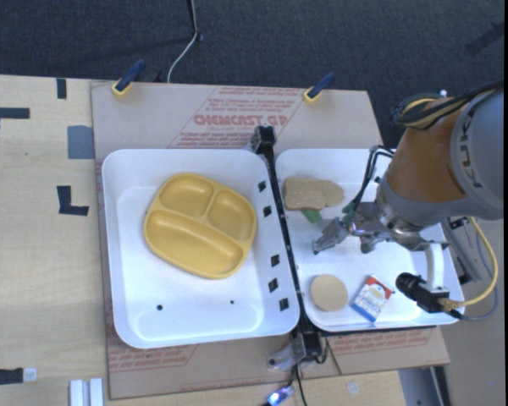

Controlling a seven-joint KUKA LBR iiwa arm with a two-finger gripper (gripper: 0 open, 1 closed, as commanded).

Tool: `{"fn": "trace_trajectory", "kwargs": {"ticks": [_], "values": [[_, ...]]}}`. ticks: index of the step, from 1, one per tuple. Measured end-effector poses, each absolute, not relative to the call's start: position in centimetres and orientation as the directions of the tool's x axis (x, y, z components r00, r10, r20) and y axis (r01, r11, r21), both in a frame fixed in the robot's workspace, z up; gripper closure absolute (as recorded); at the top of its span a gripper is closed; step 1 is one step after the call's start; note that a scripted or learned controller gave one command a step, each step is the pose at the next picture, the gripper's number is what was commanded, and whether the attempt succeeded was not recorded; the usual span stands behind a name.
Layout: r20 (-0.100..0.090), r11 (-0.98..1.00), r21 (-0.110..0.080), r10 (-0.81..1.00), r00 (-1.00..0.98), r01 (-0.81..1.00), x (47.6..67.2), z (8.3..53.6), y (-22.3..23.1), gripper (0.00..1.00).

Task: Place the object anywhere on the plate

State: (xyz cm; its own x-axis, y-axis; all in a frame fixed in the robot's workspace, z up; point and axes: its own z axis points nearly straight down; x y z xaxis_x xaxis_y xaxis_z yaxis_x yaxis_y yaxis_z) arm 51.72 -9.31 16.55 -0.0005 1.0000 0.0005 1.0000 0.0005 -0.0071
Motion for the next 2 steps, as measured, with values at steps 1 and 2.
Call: {"fn": "trace_trajectory", "kwargs": {"ticks": [1,2], "values": [[0.001,0.000,-0.008,1.000,0.000,1.000,51.9,10.2,-9.4,0.00],[0.002,0.002,-0.005,1.000,-0.002,1.000,52.0,11.5,-9.2,1.00]]}}
